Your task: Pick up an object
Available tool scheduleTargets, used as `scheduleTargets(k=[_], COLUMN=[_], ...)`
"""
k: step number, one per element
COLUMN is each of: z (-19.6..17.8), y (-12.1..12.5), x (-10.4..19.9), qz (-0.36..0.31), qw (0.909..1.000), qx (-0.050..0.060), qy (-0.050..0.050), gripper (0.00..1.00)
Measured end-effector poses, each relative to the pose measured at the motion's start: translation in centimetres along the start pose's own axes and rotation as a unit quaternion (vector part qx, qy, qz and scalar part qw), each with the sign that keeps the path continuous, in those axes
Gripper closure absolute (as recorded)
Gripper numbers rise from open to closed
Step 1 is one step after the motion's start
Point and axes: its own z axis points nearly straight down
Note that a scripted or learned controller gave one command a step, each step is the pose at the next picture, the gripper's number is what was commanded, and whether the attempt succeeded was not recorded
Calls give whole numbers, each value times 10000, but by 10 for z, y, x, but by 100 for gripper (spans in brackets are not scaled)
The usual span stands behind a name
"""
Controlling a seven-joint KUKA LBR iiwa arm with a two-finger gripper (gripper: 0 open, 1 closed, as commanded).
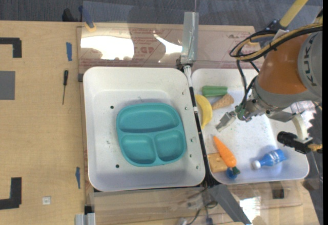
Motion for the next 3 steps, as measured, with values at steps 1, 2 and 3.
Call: scheduleTargets(k=[1, 2, 3], z=[41, 39, 41], y=[55, -44, 31], x=[-30, -16, -33], qz=[-886, -294, 830], qw=[9961, 9996, 9965], qx=[-38, 0, -56], qy=[-36, -15, -40], gripper=[0, 0, 0])
